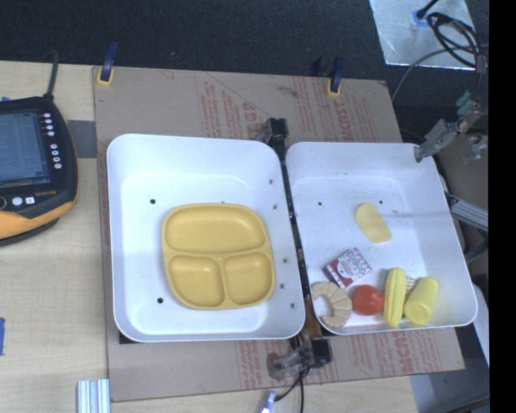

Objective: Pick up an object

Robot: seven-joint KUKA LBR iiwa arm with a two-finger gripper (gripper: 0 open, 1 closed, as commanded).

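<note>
Grey gripper point(432, 147) over the far right corner of the right bin point(430, 198), small and half cut off at the view's edge; open or closed, impossible to tell. Nothing seen held. Nearest to it, down and to the left, a pale yellow block point(372, 223) lying alone on the bin floor. Farther off, along the bin's near wall, a tight cluster: red-and-white packet point(349, 267), ridged round biscuit, perhaps a toy point(331, 304), red tomato point(367, 299), corn cob point(395, 296), yellow cylinder point(421, 300), the last three side by side. Well apart, in the left bin point(129, 231), a yellow divided plate point(217, 256). Beyond that, a teach pendant point(21, 166) on the bench.
</note>
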